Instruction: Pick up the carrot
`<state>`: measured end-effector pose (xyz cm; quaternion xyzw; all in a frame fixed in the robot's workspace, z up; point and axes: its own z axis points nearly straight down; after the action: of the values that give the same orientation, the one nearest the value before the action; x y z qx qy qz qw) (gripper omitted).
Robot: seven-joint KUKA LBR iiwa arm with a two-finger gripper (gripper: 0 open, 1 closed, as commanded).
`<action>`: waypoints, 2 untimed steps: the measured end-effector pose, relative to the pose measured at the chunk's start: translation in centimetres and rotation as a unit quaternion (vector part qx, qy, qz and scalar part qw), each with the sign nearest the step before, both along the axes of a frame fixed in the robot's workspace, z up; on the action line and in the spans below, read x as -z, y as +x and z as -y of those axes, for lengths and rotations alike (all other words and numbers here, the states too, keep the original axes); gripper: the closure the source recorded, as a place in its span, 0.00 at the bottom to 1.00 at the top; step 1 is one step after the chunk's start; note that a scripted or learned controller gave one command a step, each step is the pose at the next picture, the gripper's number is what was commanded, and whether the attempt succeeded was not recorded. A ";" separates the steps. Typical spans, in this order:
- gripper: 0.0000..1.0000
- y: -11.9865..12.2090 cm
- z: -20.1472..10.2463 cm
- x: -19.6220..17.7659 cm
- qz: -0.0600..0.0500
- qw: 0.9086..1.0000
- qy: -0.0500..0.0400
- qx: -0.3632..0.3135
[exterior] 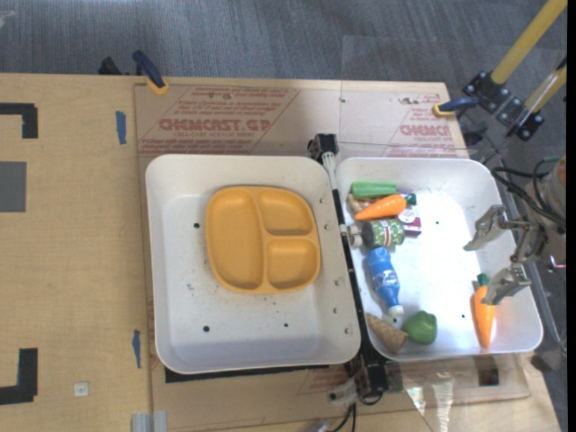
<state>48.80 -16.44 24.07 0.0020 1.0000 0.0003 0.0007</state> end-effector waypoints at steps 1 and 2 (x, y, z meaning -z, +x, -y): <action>0.00 -1.0 5.9 12.0 -0.001 0.980 0.001 -0.201; 0.00 0.3 2.8 15.0 0.004 0.969 -0.004 -0.247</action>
<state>49.07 -19.28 9.03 -0.2447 0.9696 -0.0032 0.0042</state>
